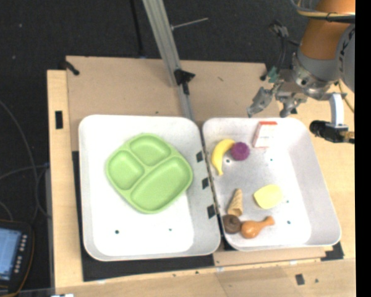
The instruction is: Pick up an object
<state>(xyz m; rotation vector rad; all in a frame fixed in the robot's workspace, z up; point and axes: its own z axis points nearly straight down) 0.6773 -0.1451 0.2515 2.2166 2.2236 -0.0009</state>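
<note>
The pincer (273, 106) hangs open and holds nothing, above the far rim of the right bin (309, 184).

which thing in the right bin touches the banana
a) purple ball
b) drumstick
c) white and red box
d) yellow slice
a: the purple ball rests against the banana near the top of the right bin, while the white and red box, yellow slice and drumstick lie apart from it.
</note>
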